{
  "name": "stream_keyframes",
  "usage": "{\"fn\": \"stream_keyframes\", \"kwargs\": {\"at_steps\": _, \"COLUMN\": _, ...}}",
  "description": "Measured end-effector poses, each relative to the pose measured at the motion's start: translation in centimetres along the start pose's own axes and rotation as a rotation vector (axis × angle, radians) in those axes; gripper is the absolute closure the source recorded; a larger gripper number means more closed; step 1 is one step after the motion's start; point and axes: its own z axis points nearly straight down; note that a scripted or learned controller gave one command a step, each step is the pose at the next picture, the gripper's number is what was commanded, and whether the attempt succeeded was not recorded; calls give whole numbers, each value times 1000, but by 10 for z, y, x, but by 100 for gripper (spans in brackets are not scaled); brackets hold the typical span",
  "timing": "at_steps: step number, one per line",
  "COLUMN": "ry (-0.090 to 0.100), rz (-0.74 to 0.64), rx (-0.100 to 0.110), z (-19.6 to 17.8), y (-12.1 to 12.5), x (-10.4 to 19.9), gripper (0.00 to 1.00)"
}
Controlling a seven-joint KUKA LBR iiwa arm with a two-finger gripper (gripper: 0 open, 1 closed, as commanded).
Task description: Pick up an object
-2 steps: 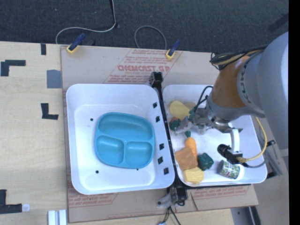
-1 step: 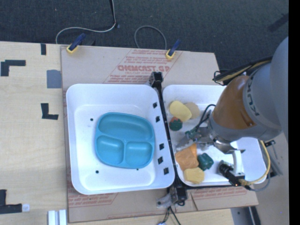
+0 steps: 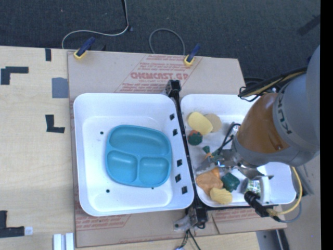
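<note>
The arm (image 3: 270, 129) reaches in from the right and hangs low over the right bin (image 3: 283, 189), its wrist covering much of the bin's middle. The gripper (image 3: 222, 163) sits down among the clutter there, but from here I cannot tell how it is set or whether anything is caught in it.

The things to choose from all lie in that right bin. A pale yellow lump (image 3: 200, 123) sits near the top, a small green piece (image 3: 195, 137) just below it. Lower down, an orange piece (image 3: 209, 179), a dark green block (image 3: 230, 182) and a yellow piece (image 3: 221, 195) crowd together, touching or nearly so. The left bin (image 3: 88, 155) holds a blue tray (image 3: 138, 156) with three compartments.

As I judge it, the step in hand is settling on one thing in that lower cluster. To do it well, the gripper should come straight down on a single piece, probably the dark green block just beside it, and straddle it cleanly so it does not nudge the orange and yellow neighbours. A piece pinched by its edge would likely slip on the lift, so a slow, vertical rise seems wise.
</note>
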Motion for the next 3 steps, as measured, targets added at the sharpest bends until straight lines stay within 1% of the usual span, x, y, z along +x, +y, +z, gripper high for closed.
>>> {"fn": "stream_keyframes", "kwargs": {"at_steps": 1, "ry": 3, "rz": -2, "rx": 2, "z": 0, "y": 0, "x": -1, "gripper": 0}}
{"fn": "stream_keyframes", "kwargs": {"at_steps": 2, "ry": 0, "rz": 0, "rx": 1, "z": -10, "y": 0, "x": -3, "gripper": 100}}
{"fn": "stream_keyframes", "kwargs": {"at_steps": 3, "ry": 5, "rz": -9, "rx": 3, "z": -102, "y": 50, "x": 64, "gripper": 100}}
